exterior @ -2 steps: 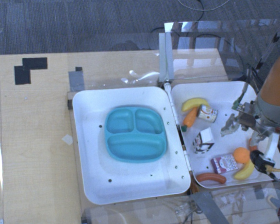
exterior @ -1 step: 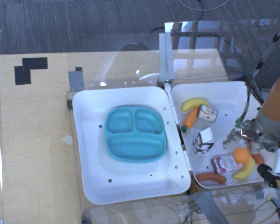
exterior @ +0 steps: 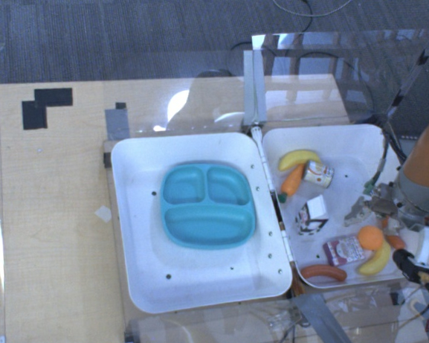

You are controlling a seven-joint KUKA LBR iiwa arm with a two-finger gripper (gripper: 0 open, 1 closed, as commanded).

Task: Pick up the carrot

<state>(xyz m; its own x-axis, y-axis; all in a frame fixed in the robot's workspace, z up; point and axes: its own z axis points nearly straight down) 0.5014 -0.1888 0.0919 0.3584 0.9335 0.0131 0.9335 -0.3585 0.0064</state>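
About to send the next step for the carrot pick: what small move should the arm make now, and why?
Probably shift the gripper left and up across the right bin toward the carrot. The carrot lies by the bin's left wall, just under a banana and beside a small can, while the gripper sits over the right side near the orange.

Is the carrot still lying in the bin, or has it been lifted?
Lying in the bin. The carrot rests on the floor of the right bin beside a banana, while the gripper is apart from it.
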